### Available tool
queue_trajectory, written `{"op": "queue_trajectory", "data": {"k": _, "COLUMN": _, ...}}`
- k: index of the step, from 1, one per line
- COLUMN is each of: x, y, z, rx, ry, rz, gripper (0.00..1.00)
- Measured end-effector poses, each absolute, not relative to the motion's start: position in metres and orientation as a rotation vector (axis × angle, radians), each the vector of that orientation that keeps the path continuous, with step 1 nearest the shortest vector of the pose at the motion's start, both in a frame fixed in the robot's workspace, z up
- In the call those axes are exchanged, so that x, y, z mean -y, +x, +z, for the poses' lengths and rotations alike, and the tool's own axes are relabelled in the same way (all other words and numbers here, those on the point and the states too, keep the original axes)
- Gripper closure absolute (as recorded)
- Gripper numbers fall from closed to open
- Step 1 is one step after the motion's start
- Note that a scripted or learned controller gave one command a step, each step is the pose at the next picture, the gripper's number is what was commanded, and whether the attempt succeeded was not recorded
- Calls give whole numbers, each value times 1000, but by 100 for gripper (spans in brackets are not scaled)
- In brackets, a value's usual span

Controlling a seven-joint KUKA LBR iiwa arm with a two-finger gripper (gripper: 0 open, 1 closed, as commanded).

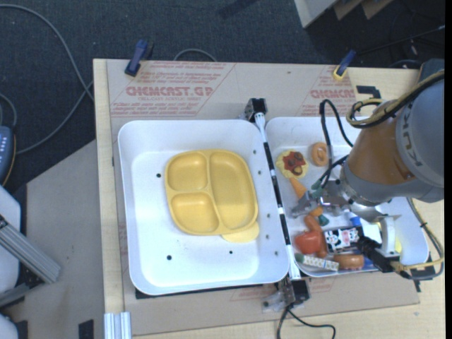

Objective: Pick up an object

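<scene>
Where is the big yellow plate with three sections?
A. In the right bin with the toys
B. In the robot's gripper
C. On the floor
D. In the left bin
D. The yellow plate lies flat in the middle of the left bin, while the small toy foods sit in the right bin.

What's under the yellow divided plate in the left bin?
A pale yellow flat piece pokes out beneath the yellow divided plate at its lower right edge; the rest is covered.
</scene>
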State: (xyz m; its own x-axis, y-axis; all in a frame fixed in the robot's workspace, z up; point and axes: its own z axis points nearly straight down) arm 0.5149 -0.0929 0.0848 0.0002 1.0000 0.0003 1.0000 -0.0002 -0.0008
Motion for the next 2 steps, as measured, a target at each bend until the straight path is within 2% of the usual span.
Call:
{"op": "queue_trajectory", "data": {"k": 1, "x": 93, "y": 515, "z": 95, "rx": 2220, "ry": -2223, "rz": 0, "gripper": 100}}
{"op": "queue_trajectory", "data": {"k": 2, "x": 40, "y": 605, "z": 200, "rx": 2224, "ry": -2220, "rz": -2, "gripper": 100}}
